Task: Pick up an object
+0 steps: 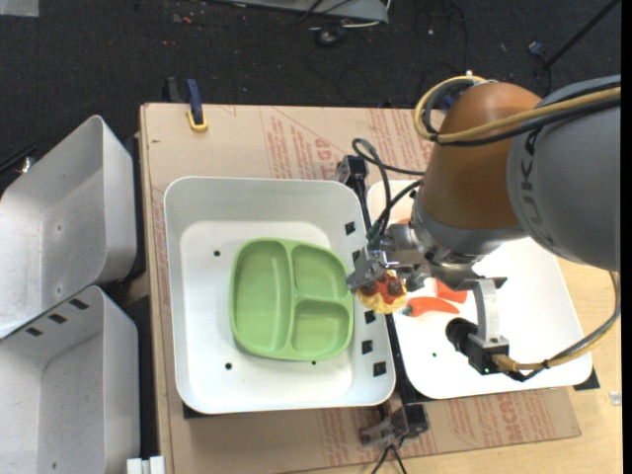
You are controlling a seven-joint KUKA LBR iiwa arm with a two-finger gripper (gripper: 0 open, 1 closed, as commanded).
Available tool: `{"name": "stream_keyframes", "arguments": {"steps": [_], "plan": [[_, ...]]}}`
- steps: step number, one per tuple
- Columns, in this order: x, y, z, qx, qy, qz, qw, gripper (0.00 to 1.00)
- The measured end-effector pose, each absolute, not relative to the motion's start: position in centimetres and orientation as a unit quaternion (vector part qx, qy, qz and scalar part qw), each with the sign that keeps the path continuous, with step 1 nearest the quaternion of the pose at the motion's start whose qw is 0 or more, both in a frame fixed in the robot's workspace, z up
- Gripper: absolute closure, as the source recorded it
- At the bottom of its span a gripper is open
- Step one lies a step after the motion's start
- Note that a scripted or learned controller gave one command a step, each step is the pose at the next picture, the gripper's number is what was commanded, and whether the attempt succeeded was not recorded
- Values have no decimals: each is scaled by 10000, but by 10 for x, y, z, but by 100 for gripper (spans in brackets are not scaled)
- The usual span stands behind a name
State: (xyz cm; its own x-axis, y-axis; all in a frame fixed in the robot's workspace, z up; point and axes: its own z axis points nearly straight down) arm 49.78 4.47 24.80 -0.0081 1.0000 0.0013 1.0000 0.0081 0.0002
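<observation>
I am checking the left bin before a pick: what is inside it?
Inside the left bin lies a green divided plate, its three compartments showing nothing. The gripper covers the bin's right rim beside the plate.

Glossy green plastic tray [292, 300]; matt brown cardboard [267, 136].

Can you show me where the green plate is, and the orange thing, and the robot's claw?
green plate [292, 300]: camera view, on the ridge between its compartments.
orange thing [434, 306]: camera view, on its middle, in the right bin.
claw [380, 286]: camera view, at its tip, over small colourful objects between the bins.
</observation>
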Motion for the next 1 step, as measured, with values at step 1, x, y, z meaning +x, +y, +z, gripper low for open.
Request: {"name": "stream_keyframes", "arguments": {"steps": [1], "plan": [[493,97,233,-7051,-7091,10,12,100]]}}
